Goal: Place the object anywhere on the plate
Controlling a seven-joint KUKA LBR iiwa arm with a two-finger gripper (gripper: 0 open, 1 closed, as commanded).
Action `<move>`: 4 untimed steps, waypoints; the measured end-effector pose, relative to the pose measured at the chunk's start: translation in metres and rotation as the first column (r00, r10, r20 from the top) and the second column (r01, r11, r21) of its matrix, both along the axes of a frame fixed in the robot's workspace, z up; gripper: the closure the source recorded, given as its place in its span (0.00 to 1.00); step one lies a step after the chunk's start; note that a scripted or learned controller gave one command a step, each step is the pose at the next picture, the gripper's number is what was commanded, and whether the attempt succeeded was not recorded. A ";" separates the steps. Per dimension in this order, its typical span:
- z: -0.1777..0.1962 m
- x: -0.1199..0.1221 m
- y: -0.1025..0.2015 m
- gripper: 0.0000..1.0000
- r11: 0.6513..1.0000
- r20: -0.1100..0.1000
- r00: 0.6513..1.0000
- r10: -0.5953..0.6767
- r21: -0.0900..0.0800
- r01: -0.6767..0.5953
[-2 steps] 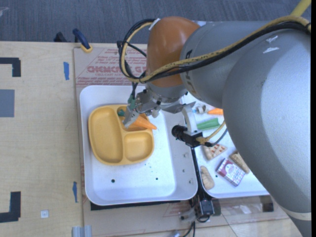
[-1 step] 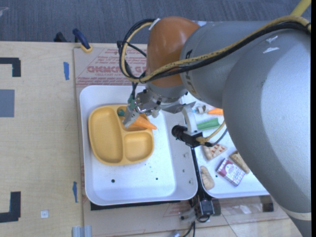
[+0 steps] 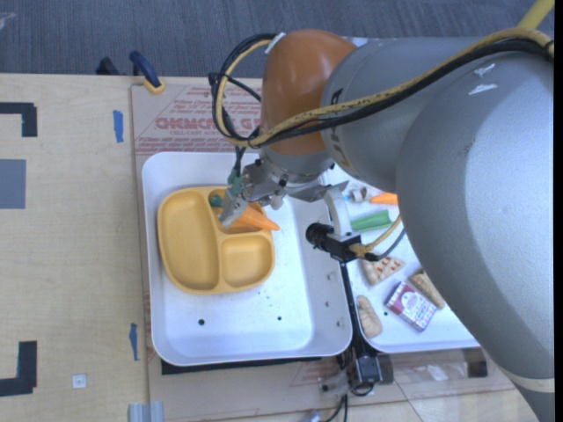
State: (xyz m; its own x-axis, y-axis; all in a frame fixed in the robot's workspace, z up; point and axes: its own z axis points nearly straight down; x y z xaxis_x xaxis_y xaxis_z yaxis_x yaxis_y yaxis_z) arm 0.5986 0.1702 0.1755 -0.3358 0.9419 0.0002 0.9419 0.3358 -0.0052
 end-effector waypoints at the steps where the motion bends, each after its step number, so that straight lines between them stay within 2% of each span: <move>1: 0.000 0.000 0.000 0.00 1.000 0.000 1.000 0.000 0.000 0.000; 4: 0.000 0.000 0.000 0.00 1.000 0.000 1.000 0.000 0.000 0.000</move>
